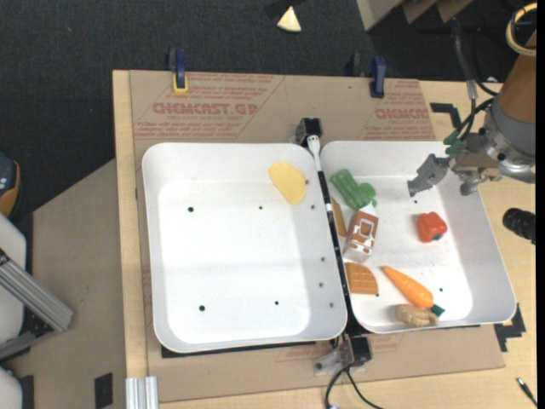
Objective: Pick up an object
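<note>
A: Arm pose?
B: The arm [518, 113] is seen entering from the right, wrist bent down over the upper right part of the right bin [494, 267]. The tool [443, 175] is held above the bin floor, up and slightly right of the red pepper [432, 227]. Two fingers [423, 180] are seen spread apart; nothing is seen between them.

A: Objects, taken from the red pepper?
B: The pepper is noted apart from the rest, bare white floor on all sides. To its left, a green piece [352, 188] and a red-and-white packet [362, 233] are crowded near the divider [328, 220]. Below and left, a waffle-like square [361, 279]. Below, an orange carrot [410, 288], with a tan ginger-like piece [415, 315] just beside it at the near rim.

A: Open room?
B: Bare floor is recorded right of the pepper to the bin wall, and above it under the tool. Far left of the pepper, the left bin [170, 254] is seen with a yellow piece [289, 181] at its upper right corner. Both bins are set on the worktop [213, 100].
</note>
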{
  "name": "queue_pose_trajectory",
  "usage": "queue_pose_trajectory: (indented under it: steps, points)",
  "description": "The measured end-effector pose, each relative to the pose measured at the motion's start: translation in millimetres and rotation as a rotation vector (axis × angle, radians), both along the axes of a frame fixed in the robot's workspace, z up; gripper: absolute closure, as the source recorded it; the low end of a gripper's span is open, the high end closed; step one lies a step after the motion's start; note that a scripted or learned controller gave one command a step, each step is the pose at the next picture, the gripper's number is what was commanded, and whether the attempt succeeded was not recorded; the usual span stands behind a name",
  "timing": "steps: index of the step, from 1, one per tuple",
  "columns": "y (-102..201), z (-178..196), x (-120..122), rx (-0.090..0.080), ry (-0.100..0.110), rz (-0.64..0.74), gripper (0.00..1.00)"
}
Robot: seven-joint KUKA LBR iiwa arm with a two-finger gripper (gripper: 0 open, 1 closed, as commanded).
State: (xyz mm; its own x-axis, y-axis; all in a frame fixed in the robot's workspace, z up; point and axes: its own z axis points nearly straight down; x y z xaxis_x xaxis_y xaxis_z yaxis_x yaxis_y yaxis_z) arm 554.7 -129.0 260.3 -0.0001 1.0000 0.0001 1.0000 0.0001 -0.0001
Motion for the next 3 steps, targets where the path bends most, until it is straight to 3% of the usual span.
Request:
queue_pose_trajectory:
  steps: [1,2,3]
  points:
    - [36.3,-161.3,15.9,0.002,-0.005,0.003,0.00]
    - [37.6,-176.2,3.8,0.002,0.004,-0.001,0.00]
    - [32.4,-175.8,-46.6,0.002,0.006,-0.003,0.00]
